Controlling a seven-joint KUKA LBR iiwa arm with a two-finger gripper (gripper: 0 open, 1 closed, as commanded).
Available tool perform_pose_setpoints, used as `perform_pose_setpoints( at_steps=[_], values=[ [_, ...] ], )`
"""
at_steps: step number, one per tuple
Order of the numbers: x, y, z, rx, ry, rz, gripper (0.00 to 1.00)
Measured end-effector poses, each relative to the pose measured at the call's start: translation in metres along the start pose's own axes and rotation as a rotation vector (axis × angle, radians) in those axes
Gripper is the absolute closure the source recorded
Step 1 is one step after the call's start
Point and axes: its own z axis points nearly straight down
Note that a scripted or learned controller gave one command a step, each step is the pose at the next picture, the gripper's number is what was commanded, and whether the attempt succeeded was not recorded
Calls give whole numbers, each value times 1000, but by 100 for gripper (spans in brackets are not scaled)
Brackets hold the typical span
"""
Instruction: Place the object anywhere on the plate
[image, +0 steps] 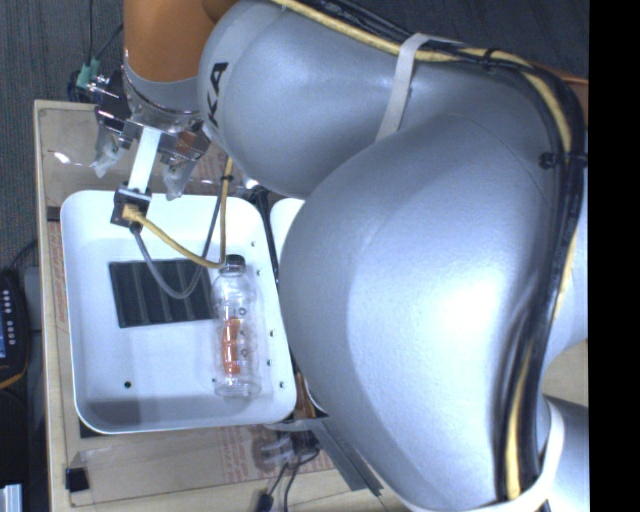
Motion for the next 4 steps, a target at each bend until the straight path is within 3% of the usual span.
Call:
perform_pose_setpoints(
  at_steps=[1,2,3,4],
  values=[
    [-11,-25,131,0,-1,36,0],
    [-35,23,156,-2,3,338,0],
    [-30,6,-128,-7,10,664,0],
    [-25,9,-13,0,0,701,0]
  ],
)
